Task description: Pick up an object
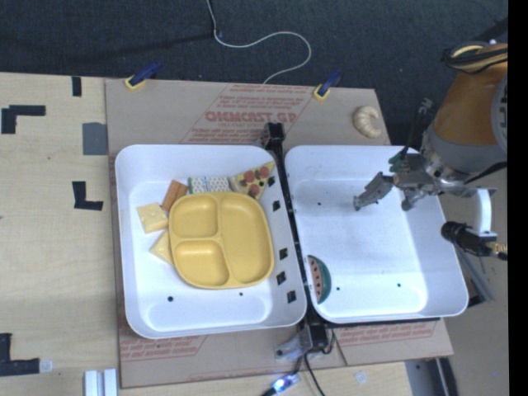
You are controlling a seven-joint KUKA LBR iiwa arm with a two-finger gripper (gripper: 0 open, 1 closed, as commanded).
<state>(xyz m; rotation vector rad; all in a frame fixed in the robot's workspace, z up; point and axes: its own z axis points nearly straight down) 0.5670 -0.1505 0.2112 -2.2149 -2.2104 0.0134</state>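
Over the right bin (429, 291), near its upper right part, the end effector (388, 192) hangs with its two fingers spread apart and nothing between them; one finger (369, 195) juts out to the left over the bare white floor, the other points down toward the bin's right wall. Behind it the grey arm with its orange band (466, 110) comes in from the right. Well apart from the fingers, a watermelon-slice toy (318, 278) lies against the right bin's lower left edge, beside the divider between the two bins. In the left bin (136, 304) sits a yellow sectioned plate (221, 239), roughly in the middle. At the plate's left edge lie a pale yellow cheese-like piece (152, 217) and an orange-brown cracker-like piece (174, 194), and along its upper edge several small toy foods are crowded together, among them a pizza-slice toy (254, 177); they are too small to name further. Both bins rest on a cardboard sheet (247, 114) on the desk (49, 262), and a small beige lump (369, 120) lies on the cardboard above the right bin.
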